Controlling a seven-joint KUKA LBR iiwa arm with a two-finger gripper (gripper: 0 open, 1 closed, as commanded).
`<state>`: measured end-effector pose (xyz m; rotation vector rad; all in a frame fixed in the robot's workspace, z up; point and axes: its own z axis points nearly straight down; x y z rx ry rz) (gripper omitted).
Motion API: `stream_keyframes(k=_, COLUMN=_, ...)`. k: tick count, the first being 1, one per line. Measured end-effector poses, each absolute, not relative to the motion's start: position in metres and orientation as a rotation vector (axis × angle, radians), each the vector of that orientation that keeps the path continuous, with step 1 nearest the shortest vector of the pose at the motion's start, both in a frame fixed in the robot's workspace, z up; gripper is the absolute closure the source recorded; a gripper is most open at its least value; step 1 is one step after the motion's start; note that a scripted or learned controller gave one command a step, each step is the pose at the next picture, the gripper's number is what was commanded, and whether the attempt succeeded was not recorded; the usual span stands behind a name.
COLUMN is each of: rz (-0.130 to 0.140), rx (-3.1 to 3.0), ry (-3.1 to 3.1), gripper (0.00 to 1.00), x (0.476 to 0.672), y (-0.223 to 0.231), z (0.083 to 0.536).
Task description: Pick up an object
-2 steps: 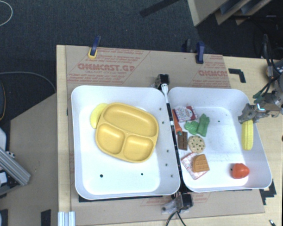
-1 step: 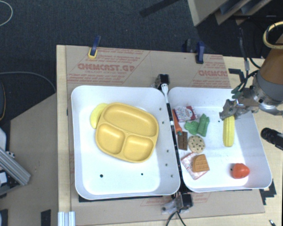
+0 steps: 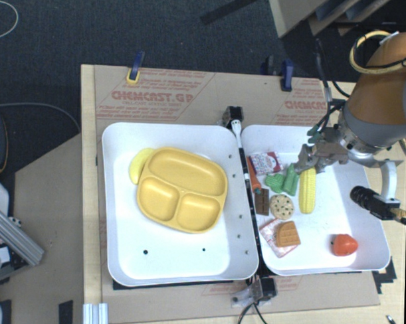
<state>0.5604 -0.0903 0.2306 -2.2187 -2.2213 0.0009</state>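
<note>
Reaching in from the right, the arm [image 3: 382, 84] sets its gripper [image 3: 308, 163] over the right bin [image 3: 369, 253], at the top end of the corn cob [image 3: 308, 189]; whether its fingers are wide or narrow I cannot tell. Beside the corn lie a cookie [image 3: 281, 206] and a tomato [image 3: 344, 245], while the left bin [image 3: 120, 241] holds a yellow tray [image 3: 182, 189].

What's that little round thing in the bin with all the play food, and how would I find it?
Look in the right bin, close to its left wall. There, left of the yellow corn cob and just above the wrapped toast, lies a cookie. It is the only round, pale, dark-speckled piece.
</note>
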Motion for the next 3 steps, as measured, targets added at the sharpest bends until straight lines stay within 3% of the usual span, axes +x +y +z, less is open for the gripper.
stream_keyframes(k=1, rz=0.001, rx=-2.219, ry=-2.222, gripper=1.0, x=0.561, y=-0.041, z=0.218)
stream_keyframes(k=2, rz=-0.002, rx=-2.221, ry=-2.224, gripper=1.0, x=0.565, y=-0.008, z=0.234)
stream_keyframes(k=3, rz=0.002, rx=-2.22, ry=-2.221, gripper=1.0, x=0.563, y=-0.004, z=0.217)
